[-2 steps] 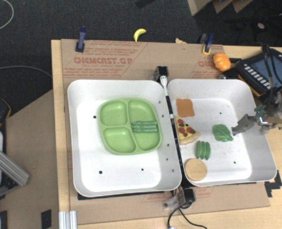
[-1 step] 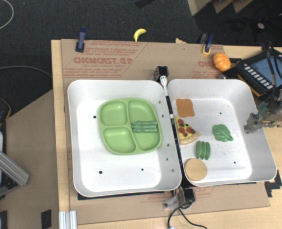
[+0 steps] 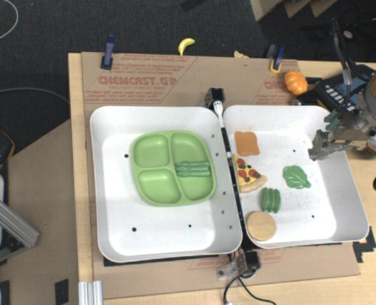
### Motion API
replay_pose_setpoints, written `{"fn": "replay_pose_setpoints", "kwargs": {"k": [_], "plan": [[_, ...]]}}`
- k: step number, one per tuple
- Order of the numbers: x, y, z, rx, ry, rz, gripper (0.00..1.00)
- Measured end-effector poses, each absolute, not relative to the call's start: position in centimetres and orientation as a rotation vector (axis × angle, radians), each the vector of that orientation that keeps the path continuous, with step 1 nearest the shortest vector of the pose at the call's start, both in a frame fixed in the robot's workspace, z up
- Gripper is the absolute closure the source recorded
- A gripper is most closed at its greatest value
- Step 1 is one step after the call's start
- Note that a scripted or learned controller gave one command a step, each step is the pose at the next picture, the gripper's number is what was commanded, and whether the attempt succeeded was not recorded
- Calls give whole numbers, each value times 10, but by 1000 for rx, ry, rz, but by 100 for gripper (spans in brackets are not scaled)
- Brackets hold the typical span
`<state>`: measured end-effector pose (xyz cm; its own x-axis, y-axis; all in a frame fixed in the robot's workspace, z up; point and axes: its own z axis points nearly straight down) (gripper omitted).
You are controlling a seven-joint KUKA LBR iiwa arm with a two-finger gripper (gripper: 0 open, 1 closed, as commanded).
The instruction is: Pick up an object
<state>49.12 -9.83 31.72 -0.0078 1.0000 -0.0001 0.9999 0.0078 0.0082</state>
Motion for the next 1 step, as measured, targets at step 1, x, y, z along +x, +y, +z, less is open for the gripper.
{"fn": "replay_pose_setpoints", "kwargs": {"k": [1], "plan": [[480, 15, 361, 2206, 2231, 8, 100]]}}
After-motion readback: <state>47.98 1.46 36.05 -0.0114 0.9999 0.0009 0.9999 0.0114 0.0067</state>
